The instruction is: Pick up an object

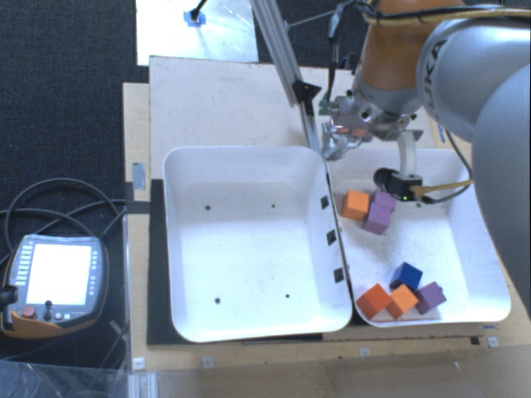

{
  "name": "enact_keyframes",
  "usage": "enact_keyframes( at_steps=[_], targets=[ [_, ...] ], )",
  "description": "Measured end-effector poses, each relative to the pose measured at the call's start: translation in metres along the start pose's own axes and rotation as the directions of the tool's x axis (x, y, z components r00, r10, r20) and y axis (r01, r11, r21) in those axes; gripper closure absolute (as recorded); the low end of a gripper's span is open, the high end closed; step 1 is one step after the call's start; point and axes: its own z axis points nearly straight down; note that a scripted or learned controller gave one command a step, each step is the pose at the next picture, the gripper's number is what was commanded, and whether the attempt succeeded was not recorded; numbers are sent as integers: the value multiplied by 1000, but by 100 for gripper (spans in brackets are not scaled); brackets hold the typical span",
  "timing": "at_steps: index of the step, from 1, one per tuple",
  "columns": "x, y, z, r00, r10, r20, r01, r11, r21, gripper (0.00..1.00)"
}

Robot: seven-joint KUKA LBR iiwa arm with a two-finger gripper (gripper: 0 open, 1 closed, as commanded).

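Orange block (356,204) lies in the right bin (465,239), just below the claw (334,146) and slightly to its right in the camera view, apart from it. A purple block (380,212) sits against that block on the side away from the claw. The claw hangs over the bin's upper left corner, close to the wall next to the left bin (249,247); I cannot tell whether it is open or closed. Well below the claw, near the bin's lower rim, four more pieces huddle: a blue block (406,275), a red-orange block (374,300), a small orange block (403,300) touching it, and a second purple block (430,296). Both bins rest on the pale surface (216,98), which stretches away to the claw's left.
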Motion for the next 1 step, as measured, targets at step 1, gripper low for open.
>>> enact_keyframes(
  at_steps=[1],
  targets=[
    [54, -9, -5, 1000, -1, -1, 1, 1000, -1, 100]
  ],
)
